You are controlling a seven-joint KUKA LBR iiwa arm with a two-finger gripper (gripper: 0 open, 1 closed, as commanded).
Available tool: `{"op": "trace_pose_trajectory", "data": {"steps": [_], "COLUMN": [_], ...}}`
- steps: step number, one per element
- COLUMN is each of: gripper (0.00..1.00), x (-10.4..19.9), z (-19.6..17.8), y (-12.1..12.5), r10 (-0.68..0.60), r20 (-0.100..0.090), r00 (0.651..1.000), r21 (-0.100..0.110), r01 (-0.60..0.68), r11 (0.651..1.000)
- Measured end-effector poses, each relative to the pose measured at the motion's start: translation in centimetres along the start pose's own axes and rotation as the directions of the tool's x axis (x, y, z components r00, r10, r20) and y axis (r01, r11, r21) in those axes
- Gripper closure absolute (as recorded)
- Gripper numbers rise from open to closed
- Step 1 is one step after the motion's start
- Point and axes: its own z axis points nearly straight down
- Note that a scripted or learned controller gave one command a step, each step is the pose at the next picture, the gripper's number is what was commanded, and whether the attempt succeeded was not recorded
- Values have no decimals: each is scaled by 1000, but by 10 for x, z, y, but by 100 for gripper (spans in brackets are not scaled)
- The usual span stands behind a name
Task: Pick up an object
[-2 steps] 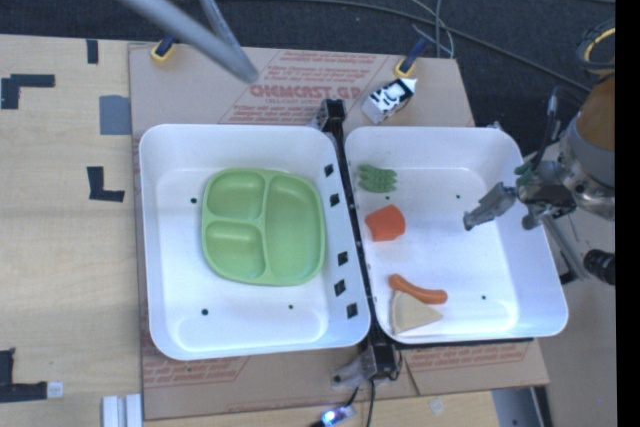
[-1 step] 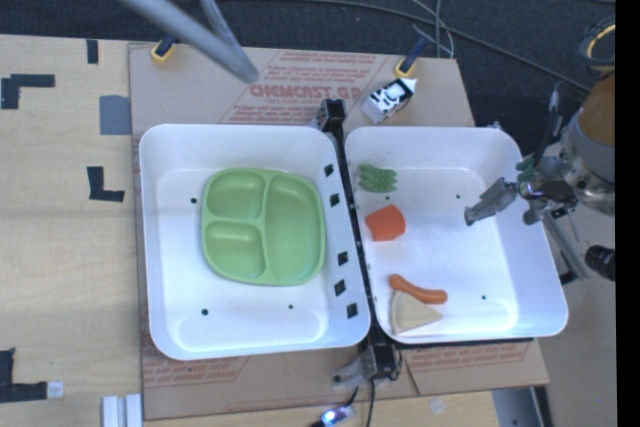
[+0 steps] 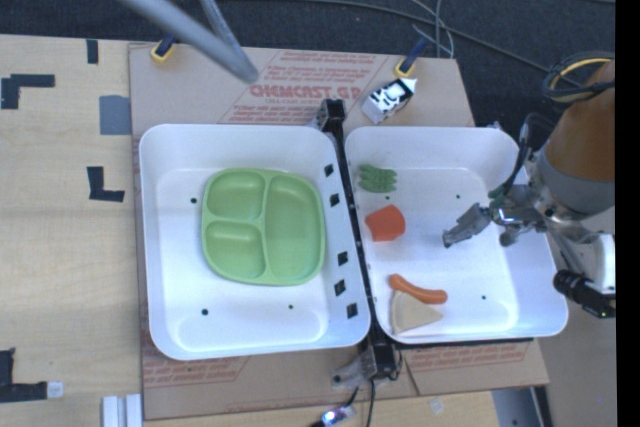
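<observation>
Four items in right white bin (image 3: 500,147); gripper (image 3: 470,227) hovers near its right edge, finger state unclear. Approach step; next, descend onto orange block (image 3: 385,223).

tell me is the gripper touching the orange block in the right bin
Apart. The camera view shows bare white bin floor between the gripper and the orange block.

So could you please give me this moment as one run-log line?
gripper over right bin, nothing visibly held | orange block, green toy, sausage, wedge in right bin | green tray in left bin
</observation>
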Motion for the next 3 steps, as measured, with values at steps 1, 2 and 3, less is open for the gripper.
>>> {"op": "trace_pose_trajectory", "data": {"steps": [1, 2, 3], "gripper": [0, 0, 100], "x": [9, 8, 9], "z": [48, 112, 99], "y": [2, -3, -2], "r10": [-1, 0, -1], "r20": [0, 1, 0], "r00": [1000, 1000, 1000], "r21": [-1, -2, -4], "r01": [1, 0, 1], "r11": [1000, 1000, 1000]}}
